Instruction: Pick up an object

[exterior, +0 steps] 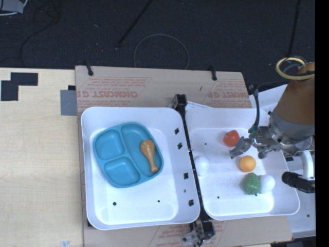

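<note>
White plastic bins sit side by side on the bench, the left bin (103, 210) and the right bin (226, 210). Nearest the camera in the right bin: a green broccoli-like piece (251, 183) touching a small white object (268, 183) on its right. Just above them an orange ball (247, 163), apart from the green piece. A pale white object (201, 165) lies near the bin's left wall. Farther back, a red piece (231, 137), tomato-like. The gripper (249, 145) hangs over the right bin between red piece and orange ball, close to both; fingers look spread with nothing between them, though the detail is small. Grey arm (297, 107) with orange band comes in from the right. In the left bin a blue three-compartment tray (110, 148), tilted; a tan drumstick (149, 155) lies in its long right compartment, knob end up. Behind the bins, brown cardboard (154, 89) with red lettering; a light wood surface (36, 158) to the left, dark carpet (154, 24) with cables farthest back.
</note>
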{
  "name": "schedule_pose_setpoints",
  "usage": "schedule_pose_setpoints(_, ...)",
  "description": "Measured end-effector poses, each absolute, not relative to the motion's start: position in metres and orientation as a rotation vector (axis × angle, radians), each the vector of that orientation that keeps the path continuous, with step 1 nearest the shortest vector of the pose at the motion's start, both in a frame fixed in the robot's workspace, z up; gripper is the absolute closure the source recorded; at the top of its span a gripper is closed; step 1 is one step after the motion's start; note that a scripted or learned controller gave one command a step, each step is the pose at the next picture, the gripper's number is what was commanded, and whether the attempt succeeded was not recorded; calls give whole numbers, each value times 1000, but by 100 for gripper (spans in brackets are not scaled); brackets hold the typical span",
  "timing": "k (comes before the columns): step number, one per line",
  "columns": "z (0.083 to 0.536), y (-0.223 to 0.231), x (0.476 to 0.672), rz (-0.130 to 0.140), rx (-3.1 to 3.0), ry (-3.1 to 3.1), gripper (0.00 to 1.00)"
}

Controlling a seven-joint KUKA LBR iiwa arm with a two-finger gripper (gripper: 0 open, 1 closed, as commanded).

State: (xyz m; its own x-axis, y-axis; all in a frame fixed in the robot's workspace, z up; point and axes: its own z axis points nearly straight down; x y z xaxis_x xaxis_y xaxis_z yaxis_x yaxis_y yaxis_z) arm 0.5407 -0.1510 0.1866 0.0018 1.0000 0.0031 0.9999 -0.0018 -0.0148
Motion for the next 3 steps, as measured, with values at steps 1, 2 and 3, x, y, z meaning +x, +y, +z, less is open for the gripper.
schedule_pose_setpoints(1, 193, -151, 543, 3, -2219, -2219, 0)
schedule_pose_setpoints(2, 140, -160, 546, 7, -2217, -2216, 0)
schedule_pose_setpoints(3, 87, -159, 545, 5, -2218, -2217, 0)
